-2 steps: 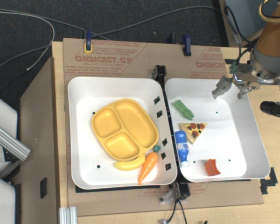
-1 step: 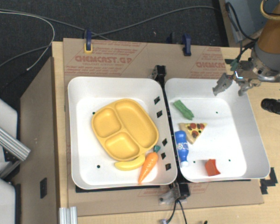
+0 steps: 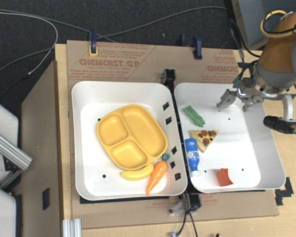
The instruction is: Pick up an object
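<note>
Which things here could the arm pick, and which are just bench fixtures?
Pickable:
green pod
pizza slice
blue bottle
red block
carrot
banana
yellow divided plate

Fixtures:
left bin
right bin
blue clamps
cardboard sheet

The end effector hovers over the right bin.

The arm (image 3: 281,53) is a rounded body, its upper part a broad orange band with a glossy sheen, a thin yellow ring at its top edge. Below the orange sits a grey wrist section, smooth and cylindrical. From it hangs the gripper (image 3: 238,100), made of grey metal, with two slim fingers (image 3: 225,100) and small dark fittings at its base. A grey bracket runs down the right side to a black cylindrical part (image 3: 280,124).
</note>
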### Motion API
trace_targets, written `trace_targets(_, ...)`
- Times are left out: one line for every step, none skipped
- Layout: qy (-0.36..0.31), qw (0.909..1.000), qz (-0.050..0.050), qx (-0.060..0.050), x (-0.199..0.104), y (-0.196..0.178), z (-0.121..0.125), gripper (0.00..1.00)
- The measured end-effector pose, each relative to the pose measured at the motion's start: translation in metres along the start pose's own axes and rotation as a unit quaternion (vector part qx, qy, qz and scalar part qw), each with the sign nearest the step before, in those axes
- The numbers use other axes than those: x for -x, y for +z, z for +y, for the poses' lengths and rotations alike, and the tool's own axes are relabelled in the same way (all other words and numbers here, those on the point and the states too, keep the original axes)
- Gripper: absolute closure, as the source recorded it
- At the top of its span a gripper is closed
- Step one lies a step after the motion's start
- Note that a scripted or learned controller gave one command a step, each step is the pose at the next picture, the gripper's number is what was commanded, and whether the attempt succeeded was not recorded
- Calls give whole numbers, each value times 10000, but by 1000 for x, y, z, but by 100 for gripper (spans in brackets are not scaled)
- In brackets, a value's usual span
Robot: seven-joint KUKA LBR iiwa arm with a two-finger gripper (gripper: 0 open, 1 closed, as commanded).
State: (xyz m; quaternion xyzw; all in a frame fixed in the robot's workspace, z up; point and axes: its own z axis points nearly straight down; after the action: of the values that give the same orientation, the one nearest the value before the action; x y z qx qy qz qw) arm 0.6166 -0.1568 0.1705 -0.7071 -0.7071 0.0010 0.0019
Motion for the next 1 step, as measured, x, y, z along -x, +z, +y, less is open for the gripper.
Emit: trace_targets(-7, 10000, 0, 2, -3, 42, 4, 0)
